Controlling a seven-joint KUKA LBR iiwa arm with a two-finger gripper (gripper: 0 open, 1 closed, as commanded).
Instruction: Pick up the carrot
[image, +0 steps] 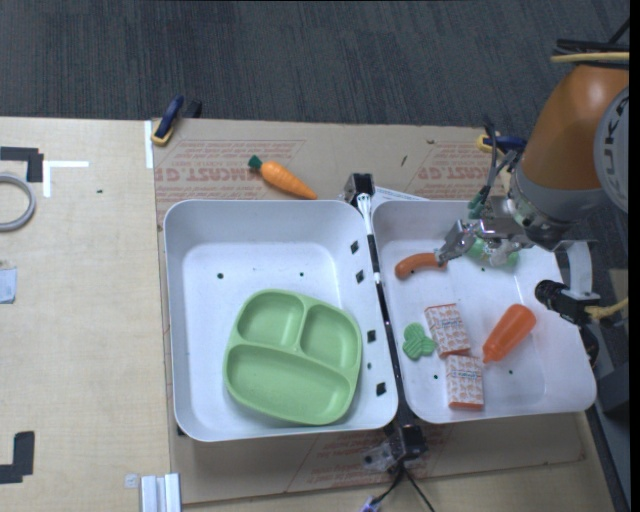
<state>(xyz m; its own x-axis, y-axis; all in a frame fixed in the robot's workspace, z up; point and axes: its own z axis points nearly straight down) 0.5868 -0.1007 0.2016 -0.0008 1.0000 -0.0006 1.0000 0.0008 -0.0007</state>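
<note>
The carrot (508, 332) I took to be the target lay in the right bin (545, 385), towards that bin's right wall. It was a plain tapered orange piece resting flat on the white floor. Its long axis ran on a slant, from the view's lower left up to the upper right. It touched nothing. Two wrapped snack packets (455, 355) sat just to its left, with a small green toy (418, 342) beyond them.

The gripper (456, 244) hung over the far part of the same bin, just beside the end of a brown sausage (415, 265). I could not tell whether it was open or closed, and I saw nothing held in it. From the gripper, the carrot lay towards the view's lower right, well apart from it, with bare bin floor between. By my reckoning the arm would need to shift that way and turn its wrist to close across the slanted axis.

A second carrot (283, 178), green-topped, lay outside on the cardboard (220, 170) behind the left bin (200, 260), which held a green plate (293, 357). That one was much farther from the arm.
</note>
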